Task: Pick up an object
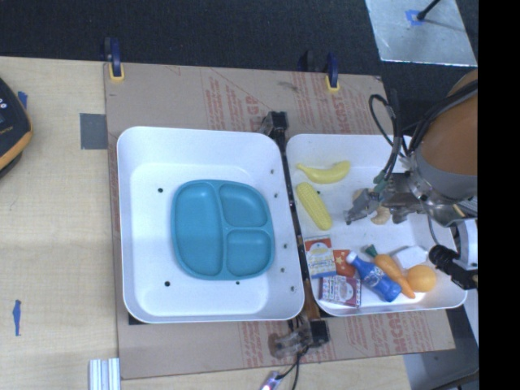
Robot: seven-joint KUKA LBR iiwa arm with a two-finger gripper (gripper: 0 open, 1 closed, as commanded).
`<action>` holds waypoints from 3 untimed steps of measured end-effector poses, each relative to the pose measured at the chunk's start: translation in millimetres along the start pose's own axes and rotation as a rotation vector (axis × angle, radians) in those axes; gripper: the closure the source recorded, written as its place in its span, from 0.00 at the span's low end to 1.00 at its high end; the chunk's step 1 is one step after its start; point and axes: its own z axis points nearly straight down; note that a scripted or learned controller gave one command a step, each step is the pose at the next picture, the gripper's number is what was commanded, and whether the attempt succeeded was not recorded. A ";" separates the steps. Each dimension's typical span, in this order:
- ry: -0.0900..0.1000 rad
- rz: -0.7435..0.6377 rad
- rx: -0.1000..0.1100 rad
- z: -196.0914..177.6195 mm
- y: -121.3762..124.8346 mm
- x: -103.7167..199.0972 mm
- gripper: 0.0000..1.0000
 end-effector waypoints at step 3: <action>-0.007 -0.003 -0.018 98.9 -35.2 8.3 0.00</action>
